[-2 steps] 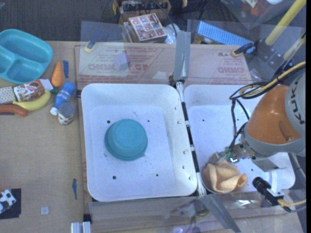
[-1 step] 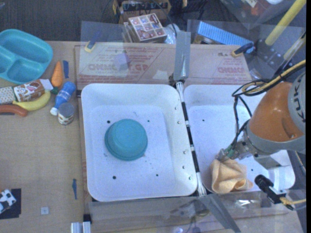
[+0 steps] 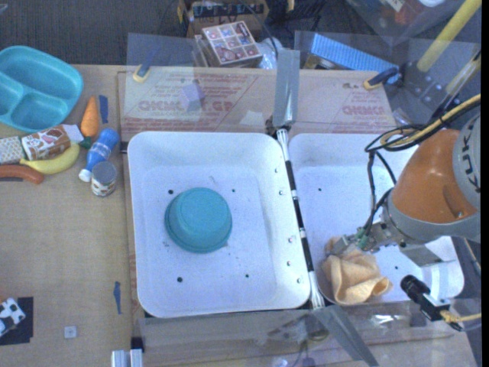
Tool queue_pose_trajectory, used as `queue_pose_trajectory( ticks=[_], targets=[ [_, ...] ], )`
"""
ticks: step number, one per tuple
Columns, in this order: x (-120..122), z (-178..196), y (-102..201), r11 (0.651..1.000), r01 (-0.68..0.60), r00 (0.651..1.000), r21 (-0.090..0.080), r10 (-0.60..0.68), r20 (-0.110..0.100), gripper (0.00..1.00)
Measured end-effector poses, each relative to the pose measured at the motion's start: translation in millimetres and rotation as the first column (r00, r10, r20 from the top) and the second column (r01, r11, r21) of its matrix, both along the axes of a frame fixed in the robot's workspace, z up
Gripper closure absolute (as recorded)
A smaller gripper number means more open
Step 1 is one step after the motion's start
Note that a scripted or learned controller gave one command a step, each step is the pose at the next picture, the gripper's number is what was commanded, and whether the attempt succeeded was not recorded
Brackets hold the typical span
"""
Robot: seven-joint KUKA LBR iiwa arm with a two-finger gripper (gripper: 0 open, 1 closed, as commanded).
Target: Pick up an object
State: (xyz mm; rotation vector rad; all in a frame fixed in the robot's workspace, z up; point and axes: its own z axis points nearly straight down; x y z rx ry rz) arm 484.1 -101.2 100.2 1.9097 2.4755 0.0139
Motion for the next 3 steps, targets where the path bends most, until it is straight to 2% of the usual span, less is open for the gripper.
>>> queue_pose_trajectory(
  ticks=[1, 2, 3],
  targets=[
    [-2.3, -11.5, 1.9, 0.981, 0.194, 0.981, 0.003, -0.194, -0.007, 0.00],
    [-0.8, -0.7, -0.1, 0.980, 0.197, 0.980, 0.001, -0.197, -0.001, 1.00],
    [10.6, 179.1, 23.7, 0.963, 0.271, 0.962, 0.001, -0.271, -0.018, 1.00]
  ],
)
